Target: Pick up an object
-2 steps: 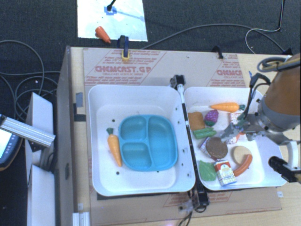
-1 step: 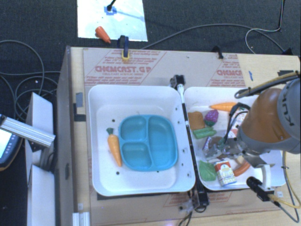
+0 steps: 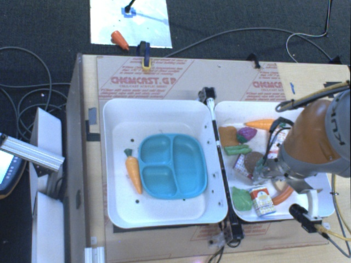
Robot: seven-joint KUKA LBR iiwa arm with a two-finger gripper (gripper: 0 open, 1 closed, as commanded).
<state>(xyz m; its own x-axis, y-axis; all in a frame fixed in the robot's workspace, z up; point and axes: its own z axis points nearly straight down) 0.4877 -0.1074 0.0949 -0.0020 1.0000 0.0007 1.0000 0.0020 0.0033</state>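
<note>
Over the right bin (image 3: 329,201), we judged the claw (image 3: 262,171) to be descending among toy foods; its state was indiscernible; next, closing on one item.

Robotics lab: bench (image 3: 164,75) with two bins (image 3: 118,163), loose cables (image 3: 33,78) on dark floor.

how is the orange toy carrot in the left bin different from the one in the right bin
The orange toy carrot in the left bin lies lengthwise beside the blue divided plate, fully visible. The orange toy carrot in the right bin lies crosswise at the far wall, among other toy foods. Both are orange and tapered.
</note>
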